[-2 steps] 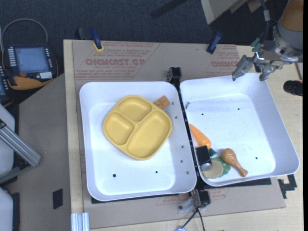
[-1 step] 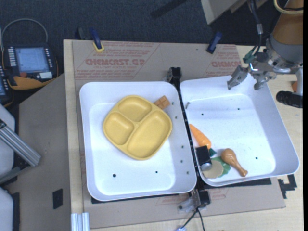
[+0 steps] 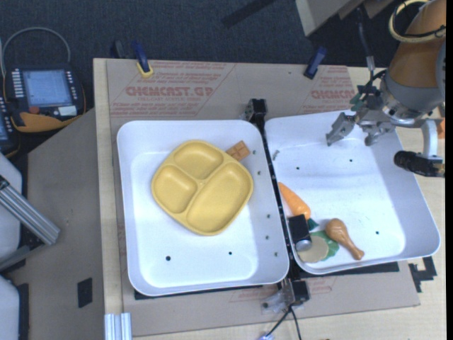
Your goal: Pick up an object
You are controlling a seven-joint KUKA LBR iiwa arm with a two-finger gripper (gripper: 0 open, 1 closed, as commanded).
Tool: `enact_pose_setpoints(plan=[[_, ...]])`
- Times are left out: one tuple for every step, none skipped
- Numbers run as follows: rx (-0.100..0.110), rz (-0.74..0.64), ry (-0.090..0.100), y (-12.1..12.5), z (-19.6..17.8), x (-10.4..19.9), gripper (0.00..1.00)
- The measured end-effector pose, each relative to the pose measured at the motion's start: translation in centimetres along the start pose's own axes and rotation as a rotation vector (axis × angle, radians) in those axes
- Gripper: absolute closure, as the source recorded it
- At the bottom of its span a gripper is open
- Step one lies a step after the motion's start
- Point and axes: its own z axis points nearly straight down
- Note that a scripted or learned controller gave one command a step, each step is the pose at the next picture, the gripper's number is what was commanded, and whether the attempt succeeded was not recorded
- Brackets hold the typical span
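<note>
Brown block half under the yellow divided plate; arm cut off at the right edge.

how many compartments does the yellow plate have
3. On the yellow plate in the left bin: one at upper centre, one at left, one larger at lower right. None looks hidden.

Bright, even overhead light; the white bins glare slightly, shadows are soft, focus mildly soft.

Smooth, slightly glossy white plastic for both bins; matt yellow plastic for the divided plate. Shiny moulded plastic on the orange carrot and brown drumstick. Beneath, matt printed brown cardboard.
</note>
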Motion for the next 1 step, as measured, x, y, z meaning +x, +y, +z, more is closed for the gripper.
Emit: enact_pose_setpoints(plan=[[0.006,-0.001,0.002,0.38,5.92,0.79,0.0]])
